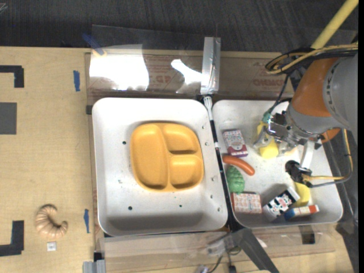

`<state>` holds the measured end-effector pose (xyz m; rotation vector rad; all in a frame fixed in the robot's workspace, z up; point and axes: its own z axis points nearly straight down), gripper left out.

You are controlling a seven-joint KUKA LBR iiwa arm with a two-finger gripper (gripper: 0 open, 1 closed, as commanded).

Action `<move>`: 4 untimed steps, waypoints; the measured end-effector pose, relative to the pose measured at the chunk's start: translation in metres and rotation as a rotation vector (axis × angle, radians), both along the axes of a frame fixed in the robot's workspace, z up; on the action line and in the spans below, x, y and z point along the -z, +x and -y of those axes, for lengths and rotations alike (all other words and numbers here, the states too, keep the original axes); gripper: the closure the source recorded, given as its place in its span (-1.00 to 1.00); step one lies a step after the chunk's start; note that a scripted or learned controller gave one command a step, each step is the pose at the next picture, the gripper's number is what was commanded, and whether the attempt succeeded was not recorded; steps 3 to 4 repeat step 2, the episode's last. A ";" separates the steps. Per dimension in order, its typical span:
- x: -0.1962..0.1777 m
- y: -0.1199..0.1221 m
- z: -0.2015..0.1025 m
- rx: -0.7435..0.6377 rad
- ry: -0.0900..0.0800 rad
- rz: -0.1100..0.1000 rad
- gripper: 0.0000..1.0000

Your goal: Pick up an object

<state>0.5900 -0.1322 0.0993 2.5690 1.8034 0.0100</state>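
Nearest the camera, bottom of the right bin (335,209): a pink patterned box (247,202), a black-and-white toy (280,205) just beside it, and a white marker-like tube (301,211) with red and blue on it, near the front wall. A yellow piece (302,192) sits just above that tube.

Further back in the same bin: green bumpy item (235,179), an orange-red hot dog shape (239,164) touching its top, and a small pink-and-white box (234,142) behind that, close to the divider between bins.

My gripper (278,134) is down in the right bin's far half, arm (324,92) coming in from the right with the orange band above the wrist. Right under it is a yellow object (268,149), touching or nearly touching the gripper hardware. Can't tell how far my fingers are spread or whether that yellow object is actually between them; wrist and cables block it. A black cable end (293,167) hangs below my wrist.

Left bin (108,209) has a yellow divided tray (167,155), three compartments, sitting roughly centred and flat.

Outside the bins, on the cardboard bench (40,152) at the near left: a tan croissant-shaped toy (51,220), well apart from everything.
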 end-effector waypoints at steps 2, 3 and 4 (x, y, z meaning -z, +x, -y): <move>-0.096 0.048 -0.089 0.074 -0.002 -0.007 1.00; -0.096 0.048 -0.089 0.074 -0.002 -0.007 1.00; -0.096 0.048 -0.089 0.074 -0.002 -0.007 1.00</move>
